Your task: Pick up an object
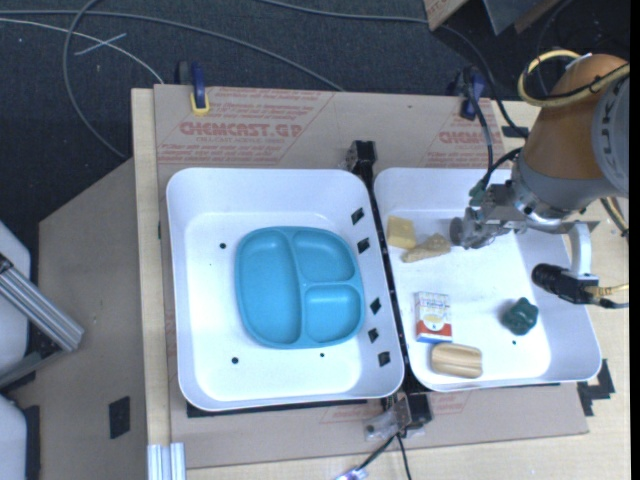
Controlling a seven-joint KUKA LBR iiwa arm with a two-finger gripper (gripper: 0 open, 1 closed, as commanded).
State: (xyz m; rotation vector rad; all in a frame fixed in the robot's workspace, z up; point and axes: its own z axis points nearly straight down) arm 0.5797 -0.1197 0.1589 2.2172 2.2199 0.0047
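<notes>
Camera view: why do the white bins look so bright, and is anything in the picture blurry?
In the camera view, even overhead light washes out the left bin and the right bin, with only soft shadows; the blue tray stays crisp, while the gripper and the small items near it look slightly soft.

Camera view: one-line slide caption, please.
Gripper low in the right bin near pale food pieces; blue plate lies left.

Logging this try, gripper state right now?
Two-finger gripper: cannot be told; it sits low in the right white bin, beside the pale yellow wedge-shaped piece, with nothing visibly held.
</notes>
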